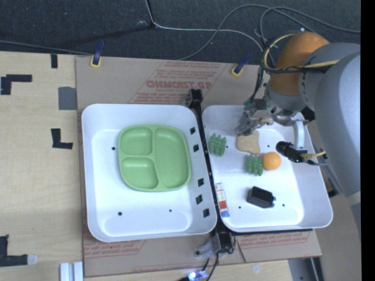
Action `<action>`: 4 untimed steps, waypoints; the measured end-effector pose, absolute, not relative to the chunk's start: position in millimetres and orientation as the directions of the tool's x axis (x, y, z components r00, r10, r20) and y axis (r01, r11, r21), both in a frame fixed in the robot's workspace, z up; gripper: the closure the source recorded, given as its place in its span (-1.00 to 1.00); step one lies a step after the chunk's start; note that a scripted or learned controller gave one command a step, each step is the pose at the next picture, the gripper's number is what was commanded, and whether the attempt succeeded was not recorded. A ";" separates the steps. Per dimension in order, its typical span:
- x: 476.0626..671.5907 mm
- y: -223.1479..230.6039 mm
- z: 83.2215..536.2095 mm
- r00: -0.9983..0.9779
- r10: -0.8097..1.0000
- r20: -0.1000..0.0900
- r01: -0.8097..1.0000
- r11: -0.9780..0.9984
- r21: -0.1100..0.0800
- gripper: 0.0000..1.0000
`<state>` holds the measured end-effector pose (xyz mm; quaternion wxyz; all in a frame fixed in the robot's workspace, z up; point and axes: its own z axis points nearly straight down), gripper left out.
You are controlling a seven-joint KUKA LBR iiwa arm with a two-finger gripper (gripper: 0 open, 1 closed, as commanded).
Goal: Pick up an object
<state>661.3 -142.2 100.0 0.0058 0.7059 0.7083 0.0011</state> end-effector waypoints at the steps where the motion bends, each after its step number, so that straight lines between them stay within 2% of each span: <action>1: 667.5 -141.2 143.9 -0.002 1.000 0.000 1.000 0.002 0.002 1.00; 3: 656.9 -133.4 246.5 -0.001 1.000 -0.001 1.000 0.001 0.005 1.00; 4: 635.4 -83.7 232.5 -0.005 1.000 0.001 1.000 0.005 -0.003 1.00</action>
